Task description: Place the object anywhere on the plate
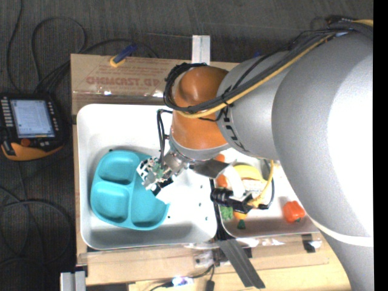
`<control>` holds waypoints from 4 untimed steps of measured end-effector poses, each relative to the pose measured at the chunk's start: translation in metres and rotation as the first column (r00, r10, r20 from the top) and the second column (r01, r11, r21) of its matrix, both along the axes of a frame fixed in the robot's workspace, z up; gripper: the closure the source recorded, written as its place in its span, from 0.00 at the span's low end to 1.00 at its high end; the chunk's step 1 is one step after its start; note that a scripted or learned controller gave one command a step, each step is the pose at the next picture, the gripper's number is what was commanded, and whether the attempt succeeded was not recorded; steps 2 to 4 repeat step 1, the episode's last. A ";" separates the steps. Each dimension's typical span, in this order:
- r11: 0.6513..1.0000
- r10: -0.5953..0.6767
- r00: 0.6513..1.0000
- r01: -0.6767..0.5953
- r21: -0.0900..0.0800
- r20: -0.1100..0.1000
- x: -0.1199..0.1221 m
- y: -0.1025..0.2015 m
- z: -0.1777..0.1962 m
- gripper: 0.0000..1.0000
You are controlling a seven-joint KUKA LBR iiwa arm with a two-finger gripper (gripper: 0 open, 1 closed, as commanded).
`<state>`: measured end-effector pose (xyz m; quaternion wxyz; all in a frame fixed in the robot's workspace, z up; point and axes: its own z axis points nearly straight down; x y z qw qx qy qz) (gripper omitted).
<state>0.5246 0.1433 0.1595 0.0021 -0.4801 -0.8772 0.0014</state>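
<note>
The fingers (153, 173) are pinching a small green-and-white object (159, 172) while hovering at the plate's (115, 193) right rim, the plate lying just left

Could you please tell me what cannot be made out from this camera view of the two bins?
- Gripper: small and cluttered beside the blue plate; whether it grips anything cannot be told.
- Right bin: largely hidden under the grey arm; the yellow item is partly covered.
- Small green piece and orange object: too small to identify.
- Left bin: its upper right corner lies behind the orange wrist band.
</note>
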 end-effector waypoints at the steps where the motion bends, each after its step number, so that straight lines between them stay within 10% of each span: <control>1: 1.000 0.000 1.000 0.000 0.000 0.000 0.000 0.000 0.000 0.00; 4: 1.000 0.000 1.000 0.000 0.000 0.000 0.000 0.000 0.000 0.00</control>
